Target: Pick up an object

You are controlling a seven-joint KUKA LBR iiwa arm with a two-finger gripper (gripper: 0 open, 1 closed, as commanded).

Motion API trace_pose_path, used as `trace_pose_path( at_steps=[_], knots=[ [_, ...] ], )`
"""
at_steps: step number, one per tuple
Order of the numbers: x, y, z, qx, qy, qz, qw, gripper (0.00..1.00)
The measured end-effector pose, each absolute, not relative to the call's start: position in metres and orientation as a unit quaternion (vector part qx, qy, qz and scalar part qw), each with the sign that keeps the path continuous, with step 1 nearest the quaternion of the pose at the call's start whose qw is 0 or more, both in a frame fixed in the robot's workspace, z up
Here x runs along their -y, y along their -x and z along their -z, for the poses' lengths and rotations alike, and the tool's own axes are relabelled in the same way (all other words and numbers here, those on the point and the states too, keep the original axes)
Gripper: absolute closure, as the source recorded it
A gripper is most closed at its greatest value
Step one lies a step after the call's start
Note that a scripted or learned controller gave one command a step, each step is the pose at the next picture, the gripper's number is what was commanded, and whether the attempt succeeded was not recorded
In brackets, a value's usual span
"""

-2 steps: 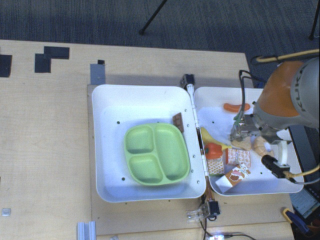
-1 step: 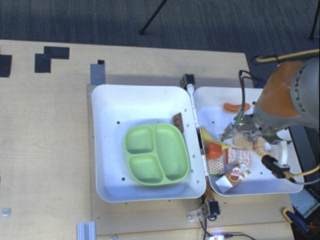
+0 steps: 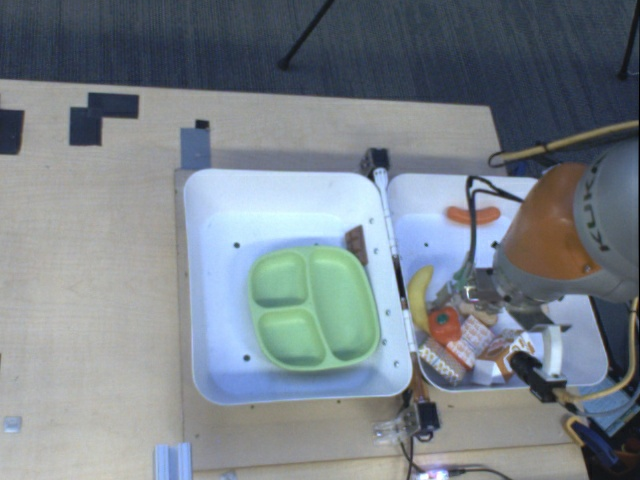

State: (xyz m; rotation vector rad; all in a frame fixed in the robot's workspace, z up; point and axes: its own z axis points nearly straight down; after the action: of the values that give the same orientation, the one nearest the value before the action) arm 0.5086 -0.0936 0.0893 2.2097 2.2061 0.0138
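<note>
1. Here, the surface (image 3: 90, 298) of light wood carries two shallow white bins side by side.
2. The left bin (image 3: 205, 268) holds a green divided plate (image 3: 312, 308) with three compartments. A small brown piece (image 3: 355, 238) lies just beside the plate, near the wall between the bins.
3. The right bin (image 3: 420, 203) holds a heap of small things at its near end: a yellow banana (image 3: 418, 293), a red tomato-like object (image 3: 443, 322), a red and white packet (image 3: 465, 343), and a dark mesh object (image 3: 440, 364) at the near wall.
4. An orange sausage-like object (image 3: 472, 215) lies alone at the far end of the right bin, well apart from the heap.
5. The arm (image 3: 560, 233) reaches in from the right, its orange band above the right bin.
6. The claw (image 3: 478, 303) hangs low over the heap, just beside the red object and the packet. I cannot tell how far it is open, or if it has hold of anything.
</note>
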Motion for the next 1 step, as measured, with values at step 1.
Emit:
trace_pose_path(
  at_steps=[1],
  knots=[
    [0.0933,-0.5105,-0.1004,-0.707,-0.708,-0.006,0.011,1.0]
  ],
)
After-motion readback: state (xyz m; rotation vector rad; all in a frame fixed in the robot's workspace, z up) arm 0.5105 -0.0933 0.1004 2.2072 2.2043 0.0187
